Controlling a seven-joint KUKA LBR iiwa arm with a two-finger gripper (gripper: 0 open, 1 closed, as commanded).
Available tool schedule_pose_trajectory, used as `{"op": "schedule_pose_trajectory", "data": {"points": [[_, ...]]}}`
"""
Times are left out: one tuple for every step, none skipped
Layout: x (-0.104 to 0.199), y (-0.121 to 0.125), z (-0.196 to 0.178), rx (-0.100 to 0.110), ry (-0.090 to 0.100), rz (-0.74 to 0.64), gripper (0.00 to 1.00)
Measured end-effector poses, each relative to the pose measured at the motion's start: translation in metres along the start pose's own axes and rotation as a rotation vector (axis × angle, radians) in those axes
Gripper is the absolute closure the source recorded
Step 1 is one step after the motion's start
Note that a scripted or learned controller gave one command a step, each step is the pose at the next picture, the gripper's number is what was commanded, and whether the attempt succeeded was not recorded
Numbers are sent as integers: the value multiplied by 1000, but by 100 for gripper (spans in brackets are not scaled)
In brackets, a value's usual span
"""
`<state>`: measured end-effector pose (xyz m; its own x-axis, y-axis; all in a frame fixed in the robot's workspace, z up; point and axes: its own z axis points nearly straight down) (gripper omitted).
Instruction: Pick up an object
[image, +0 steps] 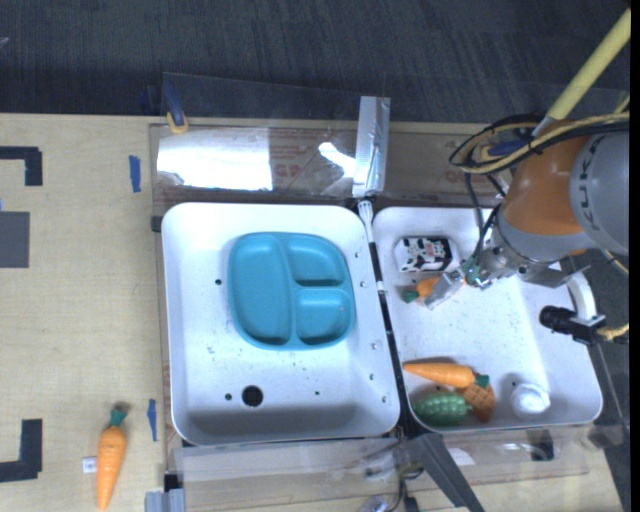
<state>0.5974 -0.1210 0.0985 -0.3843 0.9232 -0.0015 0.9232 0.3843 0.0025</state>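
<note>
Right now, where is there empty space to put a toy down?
Left bin: bare floor around the blue plate, widest along the near edge by the small black spot. Right bin: bare middle, between the gripper and the carrot. Its near edge is crowded.

Bright, even overhead light (glare on clear sheet (215, 160)), soft shadows

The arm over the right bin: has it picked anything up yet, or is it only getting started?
Nothing looks lifted yet. The carrot, the green toy and the white piece lie on the floor of the right bin. In hand: the gripper is low by a small orange piece near the black-and-white toy; a grip is unclear. Left: grasping and lifting.
</note>
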Motion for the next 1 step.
{"op": "schedule_pose_trajectory", "data": {"points": [[-9, 3, -60, -4, -4, -248, 0]]}}
